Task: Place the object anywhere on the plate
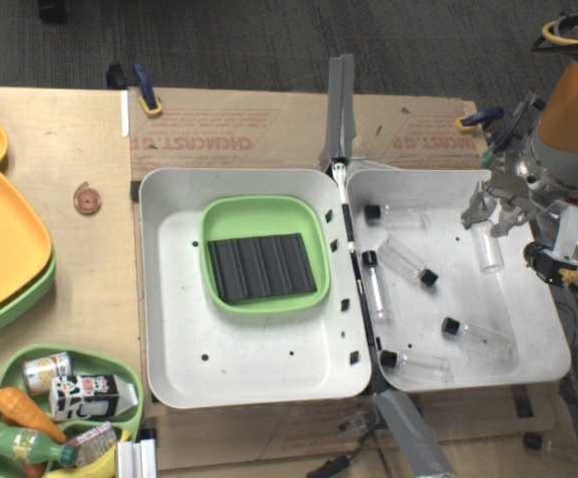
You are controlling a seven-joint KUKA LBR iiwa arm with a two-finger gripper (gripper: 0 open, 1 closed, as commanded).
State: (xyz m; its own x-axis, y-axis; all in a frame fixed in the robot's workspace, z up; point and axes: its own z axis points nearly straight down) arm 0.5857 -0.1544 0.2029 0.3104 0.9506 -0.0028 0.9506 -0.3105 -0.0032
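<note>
A green plate [314,222] is seen in the left bin [169,297], and a dark ridged mat [264,267] is laid on it. Several clear tubes with black caps are scattered in the right bin [538,357].

The gripper [492,217] is seen at the far right of the right bin, hung from the grey arm [568,118]. One clear tube [488,250] is seen just under the fingers, standing almost upright. It looks to be held between them, with its lower end pointed down at the bin floor. The fingers are closed in around its top.

Another tube [409,264] is laid to the left of the gripper. A third tube [476,336] is laid nearer, apart from the gripper. The plate is well apart from the held tube, over to the left.
</note>
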